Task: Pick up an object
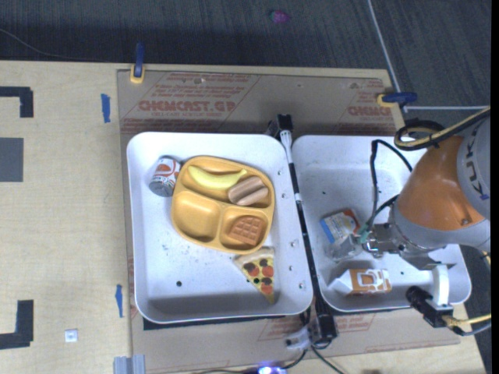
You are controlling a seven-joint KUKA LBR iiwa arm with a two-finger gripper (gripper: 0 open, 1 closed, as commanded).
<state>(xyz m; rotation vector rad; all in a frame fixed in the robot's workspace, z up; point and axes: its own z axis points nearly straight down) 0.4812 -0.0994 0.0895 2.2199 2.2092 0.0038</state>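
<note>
Packet (337,226) beside hand (355,242); carton (368,281) near.

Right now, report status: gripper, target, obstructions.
Gripper low in right bin, over clear packet. No grasp seen. Orange-and-white packet close beside.

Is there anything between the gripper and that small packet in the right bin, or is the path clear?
Nothing visible stands between them. The gripper is right at the crumpled packet in the right bin. The orange carton lies nearer the front wall, off to the side.
</note>
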